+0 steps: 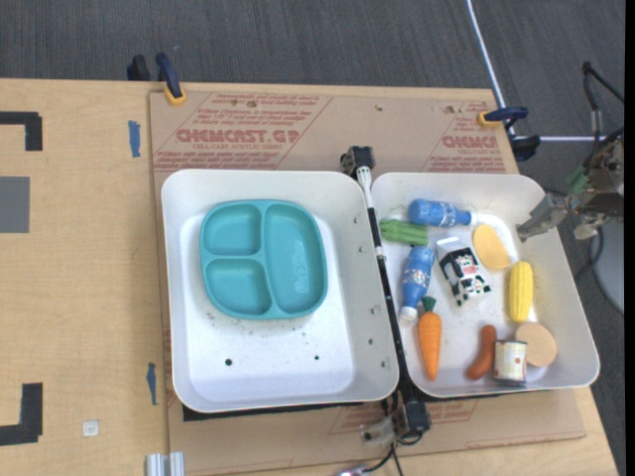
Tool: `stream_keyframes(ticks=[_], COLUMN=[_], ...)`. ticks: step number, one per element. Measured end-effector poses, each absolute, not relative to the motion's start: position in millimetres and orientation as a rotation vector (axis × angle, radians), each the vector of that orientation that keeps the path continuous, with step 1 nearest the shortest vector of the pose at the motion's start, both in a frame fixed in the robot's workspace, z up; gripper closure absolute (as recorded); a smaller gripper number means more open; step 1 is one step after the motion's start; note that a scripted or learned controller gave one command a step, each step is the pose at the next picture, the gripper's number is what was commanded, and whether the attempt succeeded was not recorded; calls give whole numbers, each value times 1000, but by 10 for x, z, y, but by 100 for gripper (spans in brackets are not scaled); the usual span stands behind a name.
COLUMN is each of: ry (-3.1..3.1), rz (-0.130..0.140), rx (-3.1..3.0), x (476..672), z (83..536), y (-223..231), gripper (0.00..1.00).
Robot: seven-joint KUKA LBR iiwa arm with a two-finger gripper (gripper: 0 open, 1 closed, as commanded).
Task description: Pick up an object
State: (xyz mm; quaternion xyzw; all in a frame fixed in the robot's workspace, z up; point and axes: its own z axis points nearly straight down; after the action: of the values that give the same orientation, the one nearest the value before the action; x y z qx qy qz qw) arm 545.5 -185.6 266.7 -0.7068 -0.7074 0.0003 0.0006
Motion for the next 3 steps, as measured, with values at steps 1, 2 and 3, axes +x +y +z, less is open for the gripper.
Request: stream_keyframes(ticks=[1, 2, 3], ry=[-2246, -2560, -2564], rz=[1, -1, -4], rx=[-2194, -1819, -1822], x=[5039, 4797, 4812], z=[1086, 853, 959], y=[-1454, -1536, -1536], gripper=[0, 0, 100])
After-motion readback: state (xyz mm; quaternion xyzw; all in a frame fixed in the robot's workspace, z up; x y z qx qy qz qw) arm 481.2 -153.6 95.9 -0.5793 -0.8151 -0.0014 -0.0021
